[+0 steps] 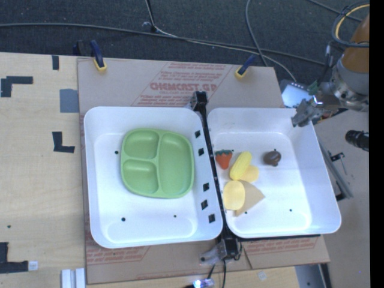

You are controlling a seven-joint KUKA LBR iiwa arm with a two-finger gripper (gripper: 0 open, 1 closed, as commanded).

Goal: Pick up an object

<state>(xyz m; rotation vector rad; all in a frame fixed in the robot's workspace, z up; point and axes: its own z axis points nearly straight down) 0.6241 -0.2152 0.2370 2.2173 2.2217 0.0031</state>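
**Camera view: my gripper waits beside the right bin**

Camera view puts my gripper (307,110) over the right bin's (300,215) far right corner; whether it is apart or together, I cannot tell. I judge this the approach step. A yellow piece (241,164) lies near that bin's left wall, long axis slanting from upper right to lower left. Next I must cross over it, align and descend. The green plate (158,163) sits in the left bin (102,221).
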